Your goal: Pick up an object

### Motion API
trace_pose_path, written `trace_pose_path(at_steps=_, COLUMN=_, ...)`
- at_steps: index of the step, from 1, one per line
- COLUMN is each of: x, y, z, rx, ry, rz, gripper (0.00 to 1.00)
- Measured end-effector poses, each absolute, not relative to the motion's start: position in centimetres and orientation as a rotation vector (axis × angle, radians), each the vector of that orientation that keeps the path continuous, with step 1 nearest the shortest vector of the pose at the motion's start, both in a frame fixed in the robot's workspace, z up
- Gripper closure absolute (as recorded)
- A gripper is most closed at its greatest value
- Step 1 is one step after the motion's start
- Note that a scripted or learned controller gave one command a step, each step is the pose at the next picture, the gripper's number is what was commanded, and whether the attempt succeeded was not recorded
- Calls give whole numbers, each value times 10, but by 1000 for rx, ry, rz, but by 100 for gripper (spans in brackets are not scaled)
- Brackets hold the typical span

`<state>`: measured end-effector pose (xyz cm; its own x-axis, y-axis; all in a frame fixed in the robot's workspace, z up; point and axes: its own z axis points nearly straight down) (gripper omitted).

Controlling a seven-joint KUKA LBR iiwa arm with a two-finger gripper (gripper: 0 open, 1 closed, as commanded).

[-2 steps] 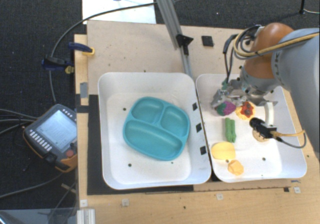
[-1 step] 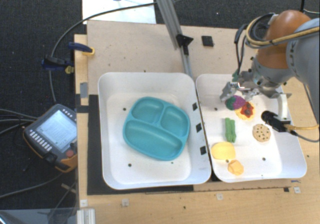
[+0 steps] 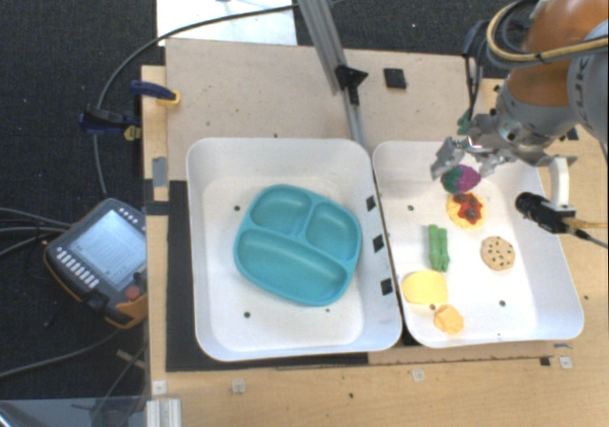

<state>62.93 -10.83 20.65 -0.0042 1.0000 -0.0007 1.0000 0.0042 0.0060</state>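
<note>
Nearest you, one small orange lump (image 3: 448,320) lies in the right white bin (image 3: 561,316), with one yellow piece (image 3: 424,287), one green stick (image 3: 438,247), one round cookie (image 3: 497,253) and one red-orange pizza slice (image 3: 466,210). The tool (image 3: 466,166) grips one purple-and-green toy (image 3: 463,178) between its fingers. One teal divided plate (image 3: 298,243) fills the left bin (image 3: 214,320).

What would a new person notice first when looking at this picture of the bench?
Probably the big teal divided plate, lying alone in the left bin. Next, the grey and orange arm reaching in from the right, its tool right at a purple and green toy near the far end of the right bin. Below it lie small toy foods: a pizza slice, a cookie, a green piece and yellow ones.
</note>
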Motion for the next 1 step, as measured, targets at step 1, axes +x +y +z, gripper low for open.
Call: trace_pose_path(at_steps=1, x=613, y=-56, z=200, rx=2212, ry=2232, rz=2, gripper=100)
